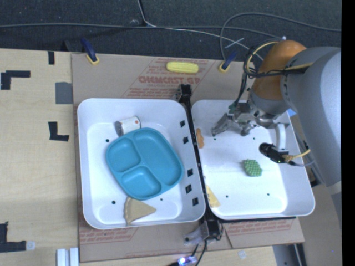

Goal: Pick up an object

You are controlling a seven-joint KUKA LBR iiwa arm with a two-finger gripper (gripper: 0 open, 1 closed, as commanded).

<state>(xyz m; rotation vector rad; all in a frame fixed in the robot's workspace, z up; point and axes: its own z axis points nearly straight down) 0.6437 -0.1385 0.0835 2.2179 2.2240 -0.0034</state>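
Brown cardboard [138,82] covers the pale wooden bench [33,165] beneath two shallow white bins, and dark carpet with black cables lies beyond. Taking the green object [253,168] as the landmark: it is a small, knobbly green piece lying alone on the floor of the right bin [244,206], with bare white floor on every side of it. Up and to the left of it hangs the gripper [215,132], its two grey fingers pointing left and splayed apart, gripping nothing, the tips low over the bin floor near the divider [191,143]. Directly above the green object sits the arm's wrist with its orange band [277,65], and the bulky grey arm [324,110] fills the space to its right. A black fitting with a yellowish cable [274,153] juts out just right of and slightly above the green object, the nearest thing to it. Far to its left, in the left bin [89,148], rests a blue divided plate [144,162], with a small white cup [128,125] touching the plate's upper edge and a tan wedge [136,209] below it. Well above and left of the green object, a yellow piece [182,67] lies on the cardboard outside both bins.
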